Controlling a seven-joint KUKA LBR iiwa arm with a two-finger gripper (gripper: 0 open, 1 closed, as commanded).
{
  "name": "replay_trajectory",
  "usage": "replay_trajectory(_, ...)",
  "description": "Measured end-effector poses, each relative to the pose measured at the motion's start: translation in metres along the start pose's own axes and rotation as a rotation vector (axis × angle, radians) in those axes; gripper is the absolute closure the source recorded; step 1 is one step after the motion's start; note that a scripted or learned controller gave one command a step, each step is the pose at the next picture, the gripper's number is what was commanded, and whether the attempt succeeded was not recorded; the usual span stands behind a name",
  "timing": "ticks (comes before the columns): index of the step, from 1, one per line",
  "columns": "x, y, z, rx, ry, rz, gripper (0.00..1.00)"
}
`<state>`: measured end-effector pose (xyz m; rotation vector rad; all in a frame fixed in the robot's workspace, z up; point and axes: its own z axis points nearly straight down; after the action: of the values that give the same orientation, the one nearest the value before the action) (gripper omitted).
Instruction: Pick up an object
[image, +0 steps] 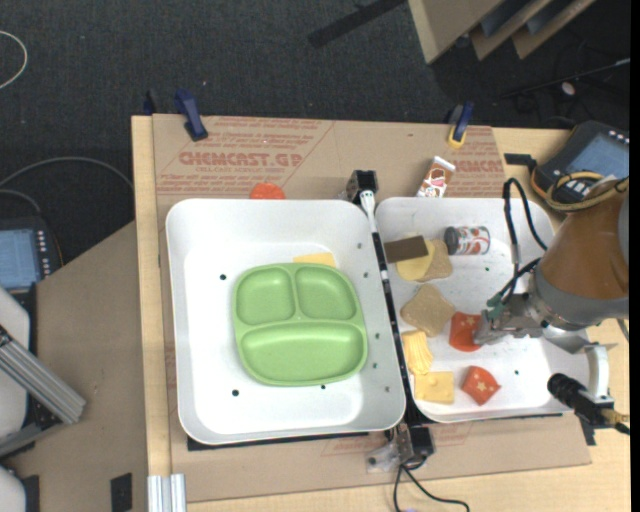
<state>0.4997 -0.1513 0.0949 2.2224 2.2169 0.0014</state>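
1. Camera view looks down at a slant on a brown cardboard-covered bench (300, 150) printed with red lettering, standing on dark carpet (200, 50).
2. We see two blue clamps (190, 113) holding the far edge of the cardboard, one toward the left and one toward the right.
3. We find two white bins side by side: the left bin (200, 300) holds a green divided plate (298, 323), with a pale yellow piece (316, 260) just beyond its far rim.
4. The right bin (520, 395) holds scattered toy food: a small can (468, 240) lying on its side at the far end, a brown block (406, 249) on a tan slice (436, 262), a bread slice (428, 310) in the middle, two yellow cheese pieces (424, 370) near the left wall, a red piece (462, 333) and a red strawberry-like piece (481, 383) at the near end.
5. The gripper (492, 328) sits low in the right bin, just beside the red piece on its right; we cannot tell whether it touches it, nor whether the hand is open or closed.
6. A small carton (436, 178) lies on the cardboard beyond the right bin, and an orange disc (266, 191) lies beyond the left bin.
7. We note cables at the near edge and wooden furniture (490, 30) at the far right.
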Motion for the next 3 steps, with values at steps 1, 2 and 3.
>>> replay_trajectory(1, 0.000, 0.000, 0.001, 0.001, 0.000, 0.000, 0.00)
replay_trajectory(2, 0.051, 0.029, 0.011, -0.001, 0.002, -0.008, 0.00)
replay_trajectory(3, 0.046, 0.005, 0.011, 0.006, 0.003, -0.001, 0.00)
